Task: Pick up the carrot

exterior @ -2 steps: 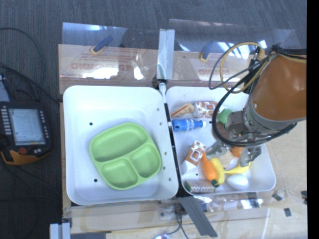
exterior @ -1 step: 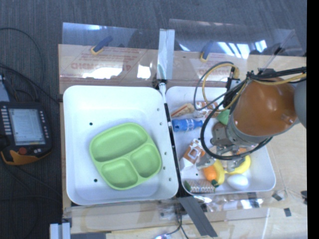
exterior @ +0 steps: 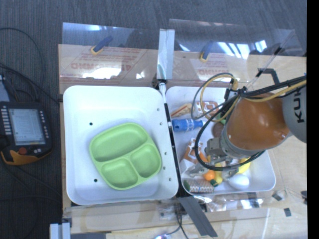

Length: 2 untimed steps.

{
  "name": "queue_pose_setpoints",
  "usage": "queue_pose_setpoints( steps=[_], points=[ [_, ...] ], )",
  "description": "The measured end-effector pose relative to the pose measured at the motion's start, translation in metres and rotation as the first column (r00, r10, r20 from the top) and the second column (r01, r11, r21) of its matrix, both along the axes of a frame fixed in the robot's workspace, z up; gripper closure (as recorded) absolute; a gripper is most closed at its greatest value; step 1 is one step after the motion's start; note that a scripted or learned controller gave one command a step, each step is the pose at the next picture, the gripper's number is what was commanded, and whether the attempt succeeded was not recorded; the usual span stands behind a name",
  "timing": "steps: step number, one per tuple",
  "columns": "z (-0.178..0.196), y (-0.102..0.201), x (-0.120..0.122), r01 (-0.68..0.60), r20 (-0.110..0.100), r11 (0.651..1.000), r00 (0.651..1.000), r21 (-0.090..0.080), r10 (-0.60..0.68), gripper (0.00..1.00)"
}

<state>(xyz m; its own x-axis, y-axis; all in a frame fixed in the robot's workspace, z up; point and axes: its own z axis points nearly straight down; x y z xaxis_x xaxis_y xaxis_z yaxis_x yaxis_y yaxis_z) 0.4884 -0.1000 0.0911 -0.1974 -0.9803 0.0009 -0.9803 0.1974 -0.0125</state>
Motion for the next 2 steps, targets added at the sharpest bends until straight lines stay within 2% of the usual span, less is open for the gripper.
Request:
queue_pose_setpoints(
  steps=[1, 2],
  points=[
    [0.010, 0.003, 0.002, -0.002, 0.003, 1.000, 1.000, 0.001, 0.002, 1.00],
    [0.161, 0.047, -0.002, 0.179, -0.003, 0.984, 0.984, 0.006, -0.179, 1.00]
  ],
)
